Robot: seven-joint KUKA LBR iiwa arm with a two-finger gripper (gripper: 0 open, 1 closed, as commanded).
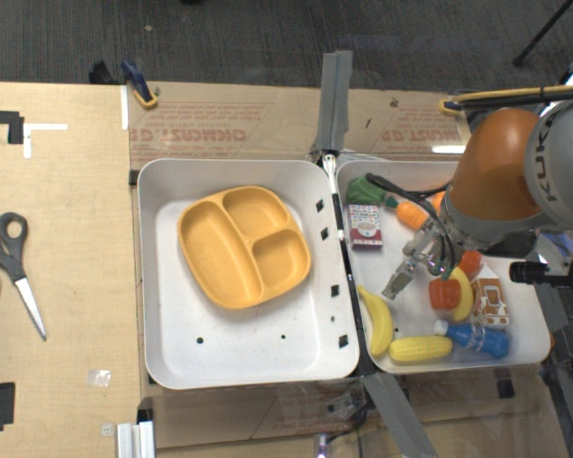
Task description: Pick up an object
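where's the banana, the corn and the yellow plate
banana (376, 321), camera view, middle of its curved body
corn (420, 349), camera view, middle of the cob
yellow plate (193, 219), camera view, its raised outer rim at the upper left

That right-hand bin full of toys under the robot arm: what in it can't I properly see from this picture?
- Tool, camera view: small and blurred, so whether it grips anything is unclear.
- Orange toy, likely a carrot: its right end is hidden by the arm.
- Green toy: shape too small to name.
- Small carton: print too small to read.
- Blue toy: blurred, kind unclear.
- Right bin: far right edge covered by the arm.
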